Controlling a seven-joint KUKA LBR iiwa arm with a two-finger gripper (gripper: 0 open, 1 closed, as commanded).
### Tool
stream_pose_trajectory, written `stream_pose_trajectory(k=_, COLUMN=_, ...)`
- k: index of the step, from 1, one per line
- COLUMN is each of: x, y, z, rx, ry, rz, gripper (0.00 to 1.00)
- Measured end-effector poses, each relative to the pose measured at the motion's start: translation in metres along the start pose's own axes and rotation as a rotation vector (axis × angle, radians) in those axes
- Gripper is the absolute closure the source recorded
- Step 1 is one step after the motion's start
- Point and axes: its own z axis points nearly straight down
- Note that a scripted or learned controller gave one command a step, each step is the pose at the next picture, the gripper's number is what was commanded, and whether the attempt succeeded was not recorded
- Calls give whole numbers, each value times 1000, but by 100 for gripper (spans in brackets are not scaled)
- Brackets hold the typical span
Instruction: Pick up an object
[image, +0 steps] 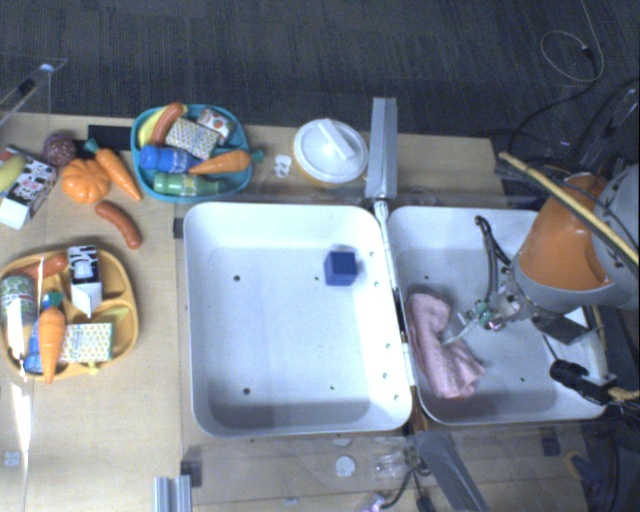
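Right now tool (462, 332) touching pink cloth (440, 345) (right bin (520, 400)).

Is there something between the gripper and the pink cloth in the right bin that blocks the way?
Nothing visible blocks it. The gripper is right at the pink cloth in the right bin, by the cloth's right edge. The blue cube lies apart in the left bin.
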Motion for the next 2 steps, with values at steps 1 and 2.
stream_pose_trajectory(k=1, x=9, y=61, z=3, rx=-6, ry=-1, rz=320, gripper=0)
stream_pose_trajectory(k=2, x=-47, y=68, z=-56, rx=5, ry=2, rz=224, gripper=0)
